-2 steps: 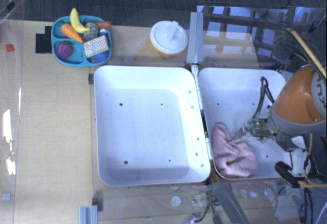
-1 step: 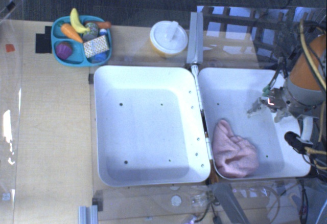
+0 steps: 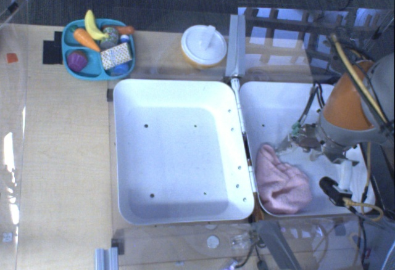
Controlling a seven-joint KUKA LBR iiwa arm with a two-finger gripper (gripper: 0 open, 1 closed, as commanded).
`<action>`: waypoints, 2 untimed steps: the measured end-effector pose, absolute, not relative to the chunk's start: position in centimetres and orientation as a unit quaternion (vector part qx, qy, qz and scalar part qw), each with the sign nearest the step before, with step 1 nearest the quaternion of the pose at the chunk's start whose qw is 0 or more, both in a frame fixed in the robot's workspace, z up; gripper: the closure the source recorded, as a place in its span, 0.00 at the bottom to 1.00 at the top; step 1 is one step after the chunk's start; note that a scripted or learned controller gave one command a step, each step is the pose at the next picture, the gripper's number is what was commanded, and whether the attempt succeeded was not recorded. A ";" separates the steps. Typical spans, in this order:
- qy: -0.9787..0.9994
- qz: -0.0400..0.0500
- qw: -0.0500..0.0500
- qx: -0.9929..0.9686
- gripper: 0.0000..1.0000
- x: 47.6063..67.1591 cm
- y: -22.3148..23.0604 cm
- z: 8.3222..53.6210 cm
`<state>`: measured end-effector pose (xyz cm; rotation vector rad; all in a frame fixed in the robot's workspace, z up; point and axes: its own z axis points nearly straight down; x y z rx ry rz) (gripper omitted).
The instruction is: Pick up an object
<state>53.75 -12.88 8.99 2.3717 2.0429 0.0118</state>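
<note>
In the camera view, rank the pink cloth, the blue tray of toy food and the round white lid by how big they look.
1. blue tray and pink cloth, too alike to rank
2. white lid, smallest

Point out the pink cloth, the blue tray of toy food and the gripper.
pink cloth (image 3: 282, 180), camera view: middle of the bundle.
blue tray (image 3: 66, 63), camera view: left rim.
gripper (image 3: 299, 137), camera view: fingertip area.

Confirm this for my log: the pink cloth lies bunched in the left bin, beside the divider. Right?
Not quite. The camera view shows the pink cloth bunched in the right bin, not the left; it does lie beside the divider.
</note>
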 end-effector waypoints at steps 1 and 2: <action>0.732 0.001 0.001 0.681 0.00 54.7 -12.9 13.3; 0.733 0.002 0.002 0.680 1.00 54.8 -12.8 14.3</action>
